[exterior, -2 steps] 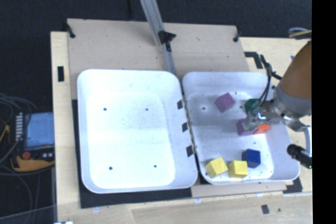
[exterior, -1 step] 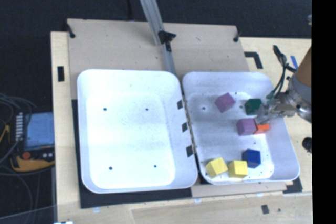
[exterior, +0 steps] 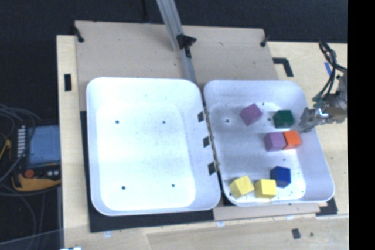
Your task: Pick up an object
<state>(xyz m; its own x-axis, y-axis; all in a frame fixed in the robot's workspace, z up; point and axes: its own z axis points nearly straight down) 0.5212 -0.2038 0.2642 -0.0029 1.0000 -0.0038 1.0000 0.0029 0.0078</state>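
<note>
The right bin holds several small blocks. A purple block lies near the back, with a green block to its right. A second purple block touches an orange block. A blue block sits toward the front, and two yellow blocks lie side by side at the front wall. My gripper hangs at the bin's right rim, just right of the green and orange blocks. Nothing shows between its fingers.
The left bin stands beside the right one. A grey metal pole slants up from the back edge between the bins. Cables and a blue box lie off the bench at the left.
</note>
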